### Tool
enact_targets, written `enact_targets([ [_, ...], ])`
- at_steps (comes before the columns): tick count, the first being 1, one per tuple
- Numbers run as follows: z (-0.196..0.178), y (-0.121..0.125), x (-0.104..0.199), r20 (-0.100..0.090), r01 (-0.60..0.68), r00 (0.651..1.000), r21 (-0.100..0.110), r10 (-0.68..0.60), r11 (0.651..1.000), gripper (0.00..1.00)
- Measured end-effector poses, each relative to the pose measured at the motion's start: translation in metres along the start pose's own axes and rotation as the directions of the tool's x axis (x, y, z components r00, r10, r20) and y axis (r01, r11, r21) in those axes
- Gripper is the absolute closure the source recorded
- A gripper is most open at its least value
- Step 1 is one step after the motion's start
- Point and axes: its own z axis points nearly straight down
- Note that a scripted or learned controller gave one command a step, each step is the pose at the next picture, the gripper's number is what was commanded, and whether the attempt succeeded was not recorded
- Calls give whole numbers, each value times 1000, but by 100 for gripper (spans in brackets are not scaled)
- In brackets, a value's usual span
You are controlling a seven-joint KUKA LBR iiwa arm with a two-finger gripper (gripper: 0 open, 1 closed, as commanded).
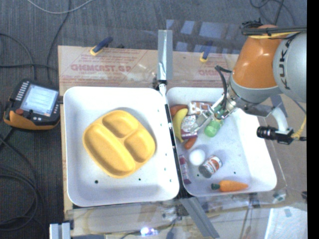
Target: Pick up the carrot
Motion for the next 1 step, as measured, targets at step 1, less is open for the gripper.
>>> enact_targets([
  [1, 102, -66, 18, -2, 86, 996, 0, -86, 996, 0],
])
